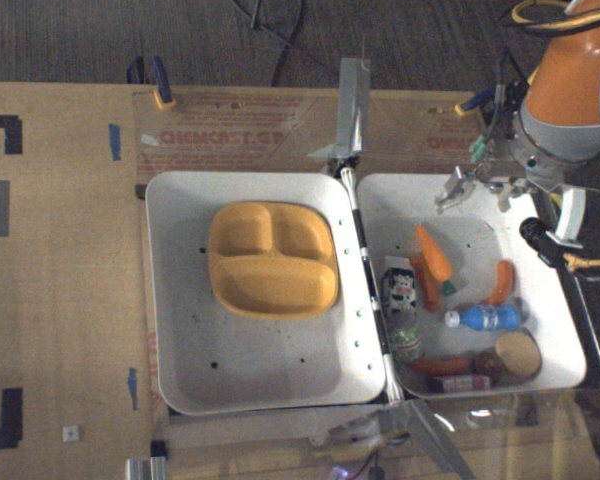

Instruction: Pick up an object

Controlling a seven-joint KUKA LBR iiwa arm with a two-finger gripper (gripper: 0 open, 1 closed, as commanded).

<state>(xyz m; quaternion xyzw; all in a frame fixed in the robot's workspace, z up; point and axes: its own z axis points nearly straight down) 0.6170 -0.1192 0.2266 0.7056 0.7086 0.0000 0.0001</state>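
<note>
Nearest the lens, along the near wall of the right bin (570,358), lie a dark red bar (458,382), a small sausage (442,365) and a round brown lid (519,353). Above the bin's far right corner hangs the gripper (478,182), its two thin fingers spread apart with nothing between them.

Taking the carrot (434,254) as the landmark: it lies just below and left of the gripper, slanting, with a second orange piece (426,282) touching its left side. A cow-print carton (401,291) sits left of the carrot against the bin's wall, and a green-labelled can (406,340) lies nearer the camera than that. An orange sausage (500,282) lies right of the carrot, and a blue bottle (485,318) below it. Well left of the carrot, the left bin (170,298) holds a yellow divided plate (273,258).

Any of these could serve as the object. I judge the carrot the likeliest target, yet its neighbour crowds it: a finger landing on the seam could push both aside. Its tapered, rounded body could also squirt out as the gripper closes.
</note>
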